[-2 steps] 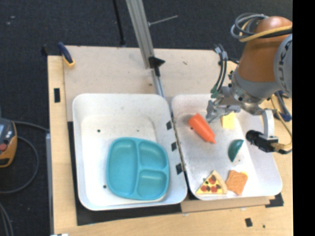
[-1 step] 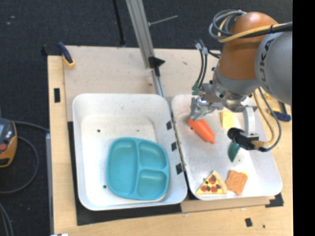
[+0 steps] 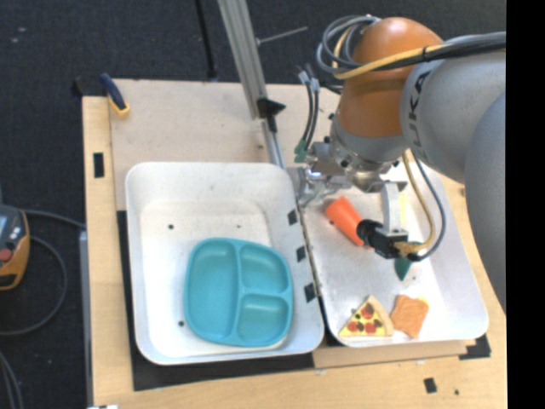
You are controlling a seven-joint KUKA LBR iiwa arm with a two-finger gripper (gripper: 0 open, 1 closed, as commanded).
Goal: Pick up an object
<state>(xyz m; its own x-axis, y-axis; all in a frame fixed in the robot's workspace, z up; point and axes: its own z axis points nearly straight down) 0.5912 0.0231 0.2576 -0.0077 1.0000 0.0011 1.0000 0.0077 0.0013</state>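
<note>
1. Nearest the camera, a pizza slice (image 3: 367, 319) and an orange cracker (image 3: 410, 314) lie against the right bin (image 3: 456, 262) front rim, below the gripper (image 3: 322, 184).
2. I cannot tell the gripper's opening; it hangs low by the divider between the bins.
3. Just right of the gripper lies a carrot (image 3: 344, 216), probably the target, loose and close to the wall.
4. Left of the gripper, a blue plate (image 3: 238, 292) rests in the left bin (image 3: 170, 186), with open floor around it.

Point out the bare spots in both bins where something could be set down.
Left bin: its bare floor runs behind and left of the blue tray. Right bin: a patch lies between the carrot and the pizza slice. It is crowded near the gripper and by the orange piece.
</note>
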